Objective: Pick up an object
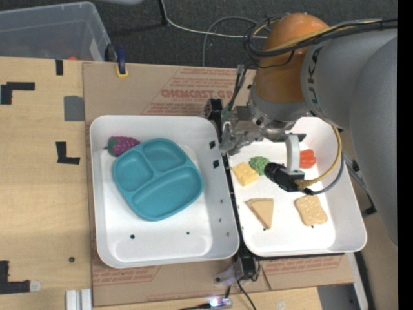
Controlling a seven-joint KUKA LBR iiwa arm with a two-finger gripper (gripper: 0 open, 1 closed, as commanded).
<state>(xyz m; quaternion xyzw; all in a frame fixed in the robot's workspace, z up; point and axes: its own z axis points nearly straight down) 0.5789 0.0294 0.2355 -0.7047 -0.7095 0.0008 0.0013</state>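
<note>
pincer (pixel 240 136) low over right bin (pixel 348 237), near its left wall; aperture cannot tell | just below it: cheese wedge (pixel 244 173), green broccoli piece (pixel 259 165) | further below: sandwich triangle (pixel 261 210), cracker (pixel 310 210) | to its left: teal divided plate (pixel 158 177), purple grapes (pixel 122 145)

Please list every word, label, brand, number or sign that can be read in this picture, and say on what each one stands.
"CHEMCAST" in red, on the brown board under the bins; letters follow it, perhaps "GP", not sure.
More red print on that board, above it and along the bottom edge below the left bin: too small and blurred to read.
Dark letters on the grey arm beside the orange band, partly cut off, perhaps "UK": not readable as a word.
</note>
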